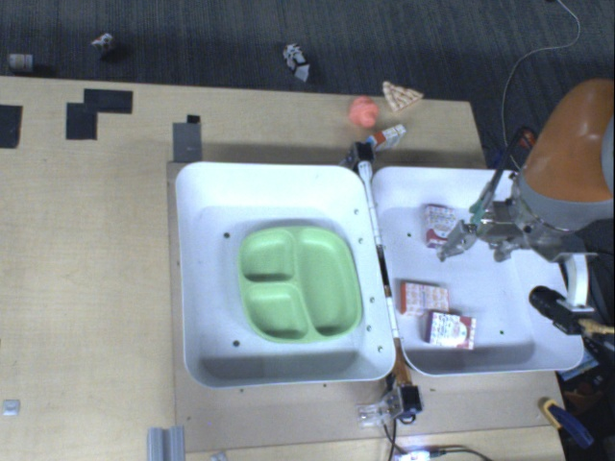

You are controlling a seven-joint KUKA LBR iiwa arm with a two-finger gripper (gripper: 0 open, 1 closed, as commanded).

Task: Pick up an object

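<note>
Three small packets (424, 298) lie flat, unaligned.

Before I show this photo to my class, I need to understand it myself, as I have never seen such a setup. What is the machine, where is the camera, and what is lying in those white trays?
The photo comes from one camera fixed above a wooden bench, looking down at a slant. Two shallow white bins sit side by side. The left bin holds a green divided plate. The right bin holds three small packets: one near the top and two lower down, close together.

The grey and orange shape at the right is a robot arm. Its end effector, a two-finger grasping tool, is over the right bin beside the upper packet. I cannot tell whether it grips anything.

Behind the bins lie a pink ball and some small odds and ends.
</note>
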